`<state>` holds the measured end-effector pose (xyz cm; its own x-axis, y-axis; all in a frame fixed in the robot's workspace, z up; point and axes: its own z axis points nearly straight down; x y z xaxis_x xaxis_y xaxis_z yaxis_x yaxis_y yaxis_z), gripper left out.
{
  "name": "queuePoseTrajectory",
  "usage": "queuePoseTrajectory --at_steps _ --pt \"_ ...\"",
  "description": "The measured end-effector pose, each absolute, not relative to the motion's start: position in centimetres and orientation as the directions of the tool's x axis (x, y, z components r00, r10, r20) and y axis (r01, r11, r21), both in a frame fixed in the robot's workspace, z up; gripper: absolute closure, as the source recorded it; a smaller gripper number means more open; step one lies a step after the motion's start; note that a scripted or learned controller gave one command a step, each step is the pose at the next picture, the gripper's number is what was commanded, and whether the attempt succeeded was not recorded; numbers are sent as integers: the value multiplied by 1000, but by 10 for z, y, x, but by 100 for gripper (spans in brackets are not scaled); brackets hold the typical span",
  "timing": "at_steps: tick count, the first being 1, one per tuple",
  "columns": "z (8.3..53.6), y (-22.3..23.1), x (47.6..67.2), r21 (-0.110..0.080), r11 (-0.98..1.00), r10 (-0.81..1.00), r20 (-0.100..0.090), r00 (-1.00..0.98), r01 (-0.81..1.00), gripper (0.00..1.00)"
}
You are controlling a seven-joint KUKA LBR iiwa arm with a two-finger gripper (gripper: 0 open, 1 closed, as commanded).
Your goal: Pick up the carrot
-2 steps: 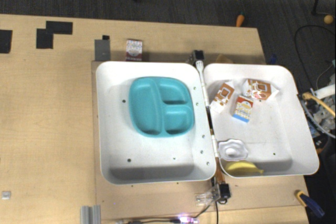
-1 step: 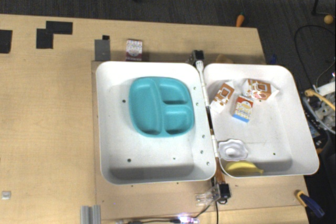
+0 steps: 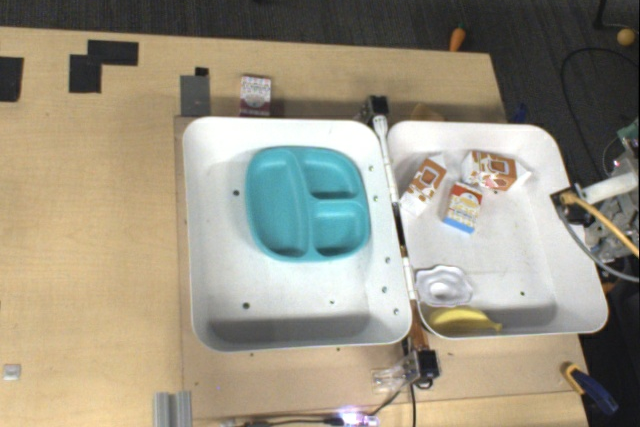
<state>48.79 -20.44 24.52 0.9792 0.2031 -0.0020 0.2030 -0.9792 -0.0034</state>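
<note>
The right white bin (image 3: 560, 165) holds three small printed cartons: one at the back left (image 3: 427, 177), one at the back middle (image 3: 492, 169) and one with a blue edge (image 3: 462, 208). A clear plastic cup (image 3: 443, 285) lies near its front left corner. Just in front of the cup, a yellow curved item (image 3: 465, 320) rests against the bin's front wall. The left white bin (image 3: 215, 245) bears a teal divided plate (image 3: 305, 201).
A small printed box (image 3: 256, 93) and a grey block (image 3: 195, 93) stand on the bench behind the left bin. Cables and a white part (image 3: 608, 190) hang at the right bin's right edge. Orange-handled clamps sit at the bench's back edge (image 3: 457, 38) and front right corner (image 3: 578, 377).
</note>
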Motion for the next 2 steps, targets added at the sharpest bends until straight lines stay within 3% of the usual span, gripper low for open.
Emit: queuePoseTrajectory --at_steps 1,2 --pt "286 -205 489 1 -978 211 4 978 211 100" --pt "274 -205 489 -1 -978 206 1 978 207 100"
